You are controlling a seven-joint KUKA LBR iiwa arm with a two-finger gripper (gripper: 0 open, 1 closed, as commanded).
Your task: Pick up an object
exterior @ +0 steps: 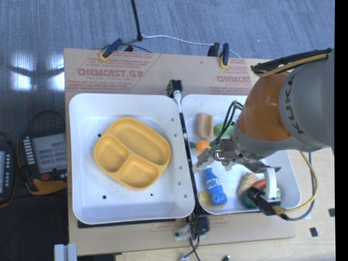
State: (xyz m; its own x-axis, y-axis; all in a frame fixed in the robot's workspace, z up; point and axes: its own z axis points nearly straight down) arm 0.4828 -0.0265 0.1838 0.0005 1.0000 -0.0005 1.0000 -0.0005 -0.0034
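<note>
The right bin [291,186] holds several small items. A tan block [205,125] lies at its far left, with a green piece [219,129] and a small orange piece [202,145] beside it. A blue bottle [214,187] lies near the front. A cream wedge [248,181] and a dark green item [250,199] sit at the front right. My gripper [216,156] hangs low over the bin's middle, just above the blue bottle and beside the orange piece. The wrist hides what lies beneath it.
The left bin [81,145] holds a yellow divided plate [133,152]. A ridge [185,145] separates the two bins. The grey and orange arm [283,110] covers the right bin's far right part. Cables run off the bench's back and front edges.
</note>
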